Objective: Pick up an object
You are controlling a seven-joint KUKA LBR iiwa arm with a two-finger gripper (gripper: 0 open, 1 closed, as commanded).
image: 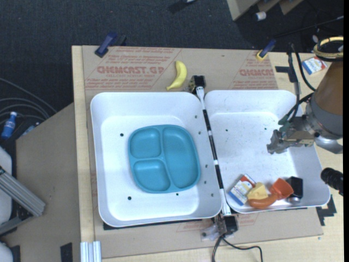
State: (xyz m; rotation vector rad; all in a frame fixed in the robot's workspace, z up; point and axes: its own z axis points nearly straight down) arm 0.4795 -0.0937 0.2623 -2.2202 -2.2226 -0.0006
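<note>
Counter (pixel 136 64): you see a light board top printed with red lettering, carrying two shallow white bins side by side.
Left bin (pixel 103 146): it holds one item, a blue divided plate.
Blue divided plate (pixel 163 158): it lies flat near the middle of the left bin, three compartments facing up, apart from every wall.
Right bin (pixel 245 108): its floor is speckled; your pickable items are bunched in its near corner, toward the counter's front edge.
Small printed box (pixel 241 188): white with red and blue print, at the left end of the bunch, just beside the yellow piece.
Yellow piece (pixel 259 191): it touches the orange curved item below it.
Orange curved item (pixel 263 202): it lies along the bin's near wall.
Orange-red block (pixel 282 188): it sits between the yellow piece and the black item.
Black item (pixel 296 185): at the right end of the bunch, against the near right corner.
Banana (pixel 178 75): it rests on the counter outside the bins, near the back edge, beside a small black clamp (pixel 197 82).
Arm (pixel 332 105): it reaches in from the right.
Tool (pixel 277 144): it hangs over the right side of the right bin, well apart from the bunch; you cannot tell whether it is apart or together, and nothing is visible in it.
</note>
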